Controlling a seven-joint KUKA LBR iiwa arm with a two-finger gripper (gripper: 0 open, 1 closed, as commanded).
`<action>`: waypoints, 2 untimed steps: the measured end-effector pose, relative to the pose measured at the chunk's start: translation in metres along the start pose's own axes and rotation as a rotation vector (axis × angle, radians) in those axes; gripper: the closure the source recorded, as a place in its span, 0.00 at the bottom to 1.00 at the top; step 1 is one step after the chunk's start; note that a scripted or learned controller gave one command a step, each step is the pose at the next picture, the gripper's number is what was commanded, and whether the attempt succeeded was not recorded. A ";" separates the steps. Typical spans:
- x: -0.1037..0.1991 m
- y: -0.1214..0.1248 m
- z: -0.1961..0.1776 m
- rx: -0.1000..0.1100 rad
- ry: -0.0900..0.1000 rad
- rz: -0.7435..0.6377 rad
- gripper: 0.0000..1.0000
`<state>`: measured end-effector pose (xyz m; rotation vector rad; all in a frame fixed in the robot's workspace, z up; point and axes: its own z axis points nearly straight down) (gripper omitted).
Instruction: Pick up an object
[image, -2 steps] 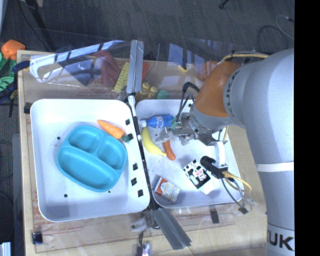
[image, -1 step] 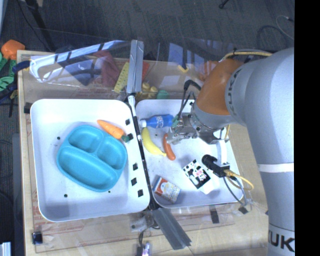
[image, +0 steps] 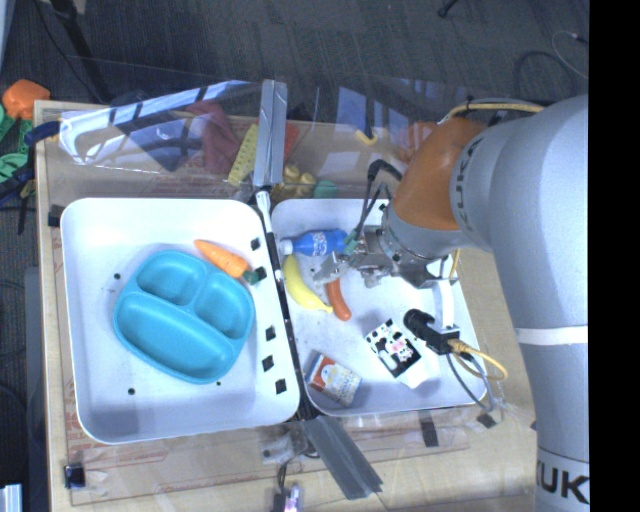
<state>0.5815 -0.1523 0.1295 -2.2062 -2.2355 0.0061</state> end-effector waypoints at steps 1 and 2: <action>0.003 0.014 0.033 -0.010 -0.004 -0.139 0.00; 0.005 0.013 0.025 -0.006 -0.001 -0.144 1.00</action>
